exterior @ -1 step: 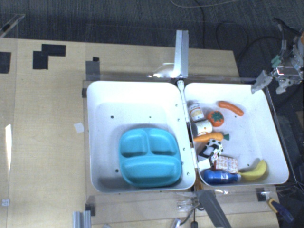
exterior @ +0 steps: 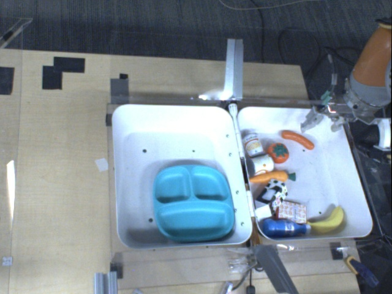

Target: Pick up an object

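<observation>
My gripper [exterior: 323, 120] hangs over the far right corner of the right bin [exterior: 349, 164], fingers spread open with nothing between them. Just left of it and below lies an orange sausage [exterior: 297, 139]. Further left are a red tomato [exterior: 279, 152], a small jar [exterior: 252, 144] and a white cup [exterior: 263, 163]. A carrot [exterior: 268, 177] lies along the bin's left side, with a black-and-white cow toy [exterior: 273, 193] below it. At the front sit a patterned box [exterior: 290, 211], a blue bottle [exterior: 282, 228] and a yellow banana [exterior: 326, 221].
The left bin [exterior: 131, 164] holds a blue compartment tray [exterior: 193, 202] at its front. A metal post [exterior: 234, 66] stands behind the divider between the bins. Cables run across the dark floor at the back.
</observation>
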`<action>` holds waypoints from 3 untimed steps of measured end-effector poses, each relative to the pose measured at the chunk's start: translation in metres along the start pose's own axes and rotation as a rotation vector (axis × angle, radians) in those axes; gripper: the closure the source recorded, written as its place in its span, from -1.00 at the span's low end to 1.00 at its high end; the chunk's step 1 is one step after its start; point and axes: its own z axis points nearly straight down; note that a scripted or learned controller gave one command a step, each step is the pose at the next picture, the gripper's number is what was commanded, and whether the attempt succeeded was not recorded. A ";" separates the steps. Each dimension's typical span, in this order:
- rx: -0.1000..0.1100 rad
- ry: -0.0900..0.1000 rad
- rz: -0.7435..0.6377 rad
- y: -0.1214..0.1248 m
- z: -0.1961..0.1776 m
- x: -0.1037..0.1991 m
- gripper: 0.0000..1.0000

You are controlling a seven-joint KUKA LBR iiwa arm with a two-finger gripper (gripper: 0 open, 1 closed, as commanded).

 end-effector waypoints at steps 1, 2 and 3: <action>-0.004 -0.001 -0.110 -0.001 0.069 0.017 -1.00; -0.011 -0.002 -0.115 0.002 0.056 0.018 1.00; -0.005 -0.001 -0.006 -0.013 -0.062 0.043 1.00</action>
